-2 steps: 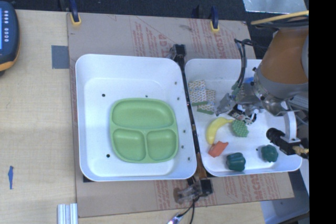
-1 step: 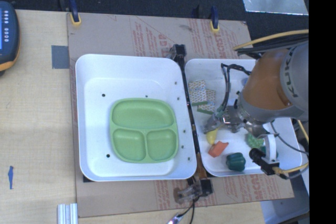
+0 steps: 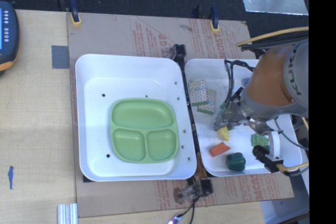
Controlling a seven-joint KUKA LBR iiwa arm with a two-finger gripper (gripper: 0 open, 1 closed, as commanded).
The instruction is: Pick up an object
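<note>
My gripper (image 3: 224, 122) is down inside the right bin (image 3: 210, 166), its fingers dark and small below the orange-banded wrist. A small yellow object (image 3: 224, 134) lies right at the fingertips, touching or just under them. An orange block (image 3: 219, 149) sits a little below it, and a dark green object (image 3: 235, 161) lies near the bin's front wall. A patterned green-and-white packet (image 3: 200, 97) rests at the bin's left side. A light green item (image 3: 259, 140) shows beside the arm's body.
The left bin (image 3: 89, 113) bears a green divided plate (image 3: 143, 129). Clamps and a black bracket stand at the seam between the bins. The arm's bulk covers the right bin's far right part. A blue device sits at the bench's far left edge.
</note>
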